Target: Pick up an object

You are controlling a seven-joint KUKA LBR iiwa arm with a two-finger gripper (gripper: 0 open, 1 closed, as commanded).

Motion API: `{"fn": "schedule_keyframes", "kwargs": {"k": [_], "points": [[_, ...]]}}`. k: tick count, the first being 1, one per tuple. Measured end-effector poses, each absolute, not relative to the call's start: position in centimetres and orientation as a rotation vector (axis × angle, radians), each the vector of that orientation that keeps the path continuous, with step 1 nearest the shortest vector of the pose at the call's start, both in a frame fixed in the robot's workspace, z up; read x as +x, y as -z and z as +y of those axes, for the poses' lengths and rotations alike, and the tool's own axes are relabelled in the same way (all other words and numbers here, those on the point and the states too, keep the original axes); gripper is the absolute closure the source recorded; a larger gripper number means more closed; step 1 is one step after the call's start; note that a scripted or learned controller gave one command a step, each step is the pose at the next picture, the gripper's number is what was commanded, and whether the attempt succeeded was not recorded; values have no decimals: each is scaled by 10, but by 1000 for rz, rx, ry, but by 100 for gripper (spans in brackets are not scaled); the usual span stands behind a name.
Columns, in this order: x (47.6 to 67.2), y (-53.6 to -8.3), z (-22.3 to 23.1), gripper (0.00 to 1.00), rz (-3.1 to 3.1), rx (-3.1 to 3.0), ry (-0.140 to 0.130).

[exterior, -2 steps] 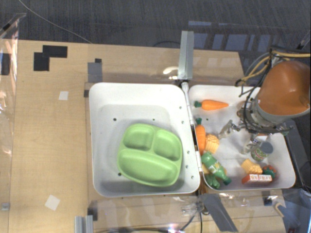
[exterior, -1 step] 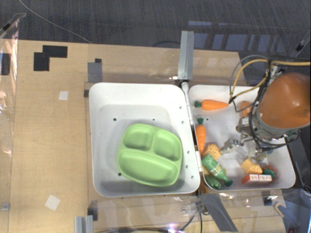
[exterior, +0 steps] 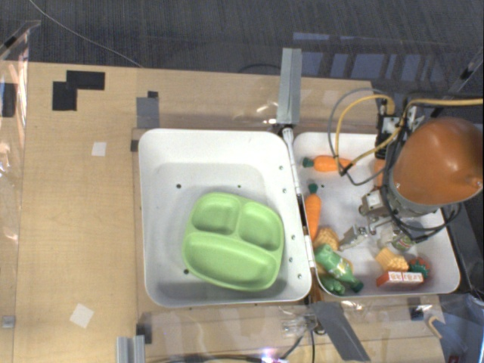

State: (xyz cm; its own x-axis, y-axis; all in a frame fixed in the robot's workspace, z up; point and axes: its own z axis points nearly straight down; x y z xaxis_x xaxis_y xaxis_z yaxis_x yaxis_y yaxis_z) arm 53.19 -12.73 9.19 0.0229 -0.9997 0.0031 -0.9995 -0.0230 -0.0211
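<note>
The end effector (exterior: 376,229) hangs in the right white bin (exterior: 451,267); the green three-compartment plastic plate (exterior: 234,240) lies in the left white bin (exterior: 162,203), well to its left.

The arm (exterior: 439,165) hides part of the right bin (exterior: 454,274); hand (exterior: 376,229) fingers indistinct.

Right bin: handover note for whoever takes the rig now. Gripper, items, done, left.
Gripper: low over the middle of the right bin, fingers hard to read, nothing visibly held.
Items in the right bin: one carrot near the far edge, a second carrot along the left wall, green packet at the near left, red box and a small yellow piece at the near right.
Left bin: green divided plate.
Done: arm is positioned over the items.
Left: grasp one item and lift it out.
</note>
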Motion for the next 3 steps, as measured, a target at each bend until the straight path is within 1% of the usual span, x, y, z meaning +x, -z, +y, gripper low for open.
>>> {"fn": "schedule_keyframes", "kwargs": {"k": [1,2,3], "points": [[535,-104,-123,100,2181,-2230,28],[503,-160,-136,100,1354,-2832,6],[581,-273,-117,100,1692,-2639,10]]}}
